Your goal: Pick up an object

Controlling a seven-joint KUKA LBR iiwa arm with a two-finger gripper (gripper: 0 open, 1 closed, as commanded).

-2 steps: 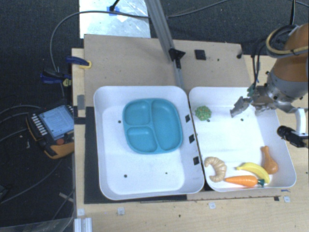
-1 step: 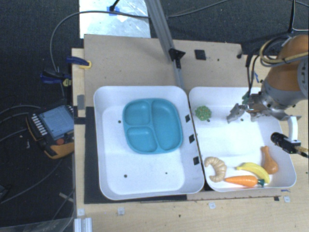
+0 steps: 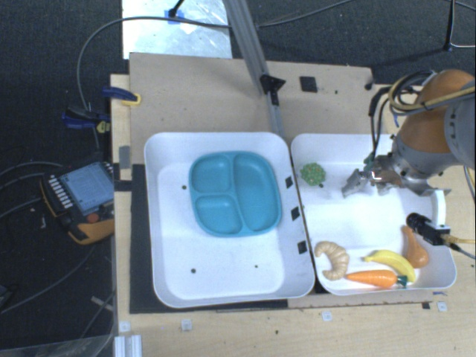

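the camera view looked down on a brown board surface (image 3: 208,88) carrying two shallow white bins. the tool (image 3: 363,180) hung over the upper part of the right bin (image 3: 349,229), its grey metal parts pointing left off the arm (image 3: 431,125), which was grey with an orange band. whether the tool was spread or pressed together could not be told, and nothing could be seen held in it; it stood apart from the items below.

no readable writing or label showed anywhere.

a small, bumpy green broccoli piece (image 3: 313,173) lay near the right bin's upper left corner, just left of the tool. along the bin's lower edge lay a curved tan croissant (image 3: 332,259), a smooth orange carrot (image 3: 372,278) and, touching it from above, a yellow banana (image 3: 390,259). a brown pear-shaped item (image 3: 416,248) sat at the lower right, beside a black part.

the left bin (image 3: 171,251) held a glossy blue plastic plate (image 3: 235,193), rounded, with three compartments.
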